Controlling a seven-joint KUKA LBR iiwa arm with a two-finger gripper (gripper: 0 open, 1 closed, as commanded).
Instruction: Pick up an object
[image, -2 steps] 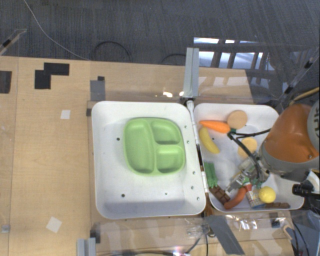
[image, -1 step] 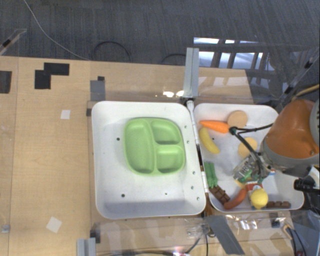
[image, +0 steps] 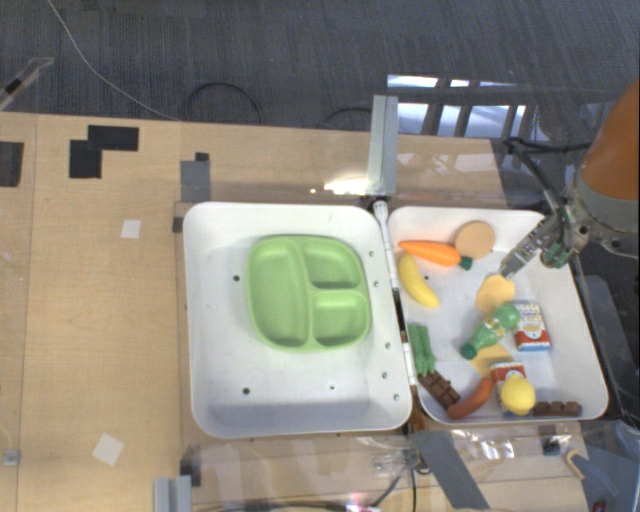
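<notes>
I judge nothing picked yet: my gripper (image: 512, 262), at frame right, hangs empty, fingers parted, above the yellow-orange plastic toy (image: 494, 293).

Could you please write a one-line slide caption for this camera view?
Claw poised over toy food in the right bin; green plate in the left bin.

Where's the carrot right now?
The carrot lies in the right bin, near its far-left corner, just above the banana and left of the round tan piece.
</notes>
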